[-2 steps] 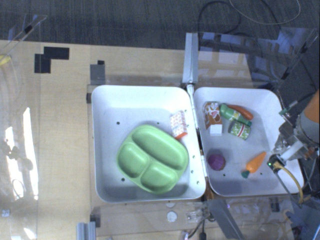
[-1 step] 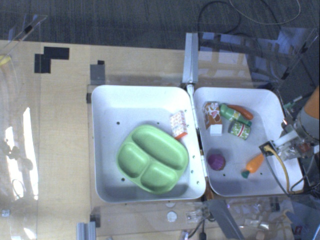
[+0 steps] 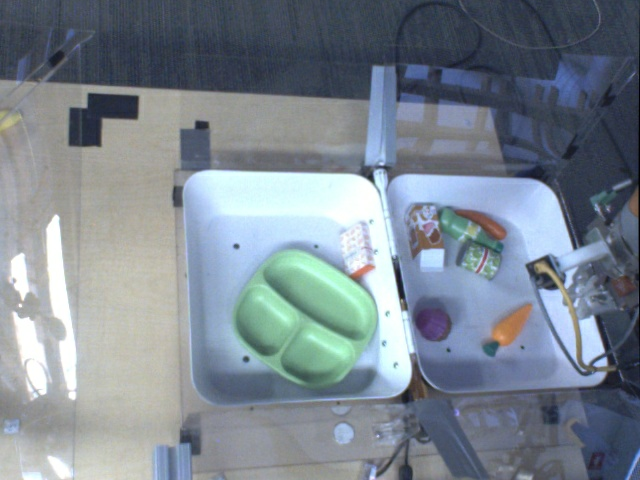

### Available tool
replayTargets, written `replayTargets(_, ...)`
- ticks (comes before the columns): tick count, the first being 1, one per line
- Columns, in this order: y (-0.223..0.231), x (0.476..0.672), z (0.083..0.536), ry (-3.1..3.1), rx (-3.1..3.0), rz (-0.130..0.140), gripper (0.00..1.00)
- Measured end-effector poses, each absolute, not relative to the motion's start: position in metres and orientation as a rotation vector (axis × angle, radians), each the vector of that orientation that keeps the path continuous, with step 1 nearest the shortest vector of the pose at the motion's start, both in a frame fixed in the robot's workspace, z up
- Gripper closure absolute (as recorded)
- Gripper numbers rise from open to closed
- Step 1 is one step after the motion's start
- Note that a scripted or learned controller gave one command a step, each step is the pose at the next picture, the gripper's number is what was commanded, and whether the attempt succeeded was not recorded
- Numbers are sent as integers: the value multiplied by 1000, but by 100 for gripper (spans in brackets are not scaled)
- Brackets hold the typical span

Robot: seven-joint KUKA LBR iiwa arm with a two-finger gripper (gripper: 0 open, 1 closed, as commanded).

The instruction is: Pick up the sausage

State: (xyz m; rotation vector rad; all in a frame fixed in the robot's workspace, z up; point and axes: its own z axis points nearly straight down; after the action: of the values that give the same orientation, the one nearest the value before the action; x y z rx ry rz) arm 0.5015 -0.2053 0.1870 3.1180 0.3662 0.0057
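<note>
**Sausage sitting in the right bin, me parked off the edge**

So here's where I'm at. The sausage (image 3: 484, 224) is in the right bin (image 3: 548, 200), up near its far edge, lying at a slant with a green bottle (image 3: 458, 225) pressed right against it on the left. Just below those two there's a small can (image 3: 479, 260) with a green and red label, tipped on its side. Further left, close to the bin's left wall, a little snack packet (image 3: 424, 227) sits with a white cube (image 3: 431, 260) touching its lower end.

Nearer the front of that bin there's a purple ball-ish thing (image 3: 433, 323) and, to its right, a toy carrot (image 3: 510, 327) with its green top pointing toward the front edge.

The left bin (image 3: 215, 298) has a big green divided plate (image 3: 305, 316) taking up the middle, and a small red-and-white packet (image 3: 356, 250) by its right wall, touching the plate's far corner.

My gripper (image 3: 600, 268) is out past the right bin's right edge, well apart from the sausage. Honestly can't tell if it's open or closed from this angle.
</note>
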Motion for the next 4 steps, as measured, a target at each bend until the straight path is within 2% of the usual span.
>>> replayTargets(1,-205,488,130,326,3126,1,100)
replayTargets(2,-205,495,155,337,3123,6,100)
replayTargets(4,-205,488,166,330,3124,4,100)
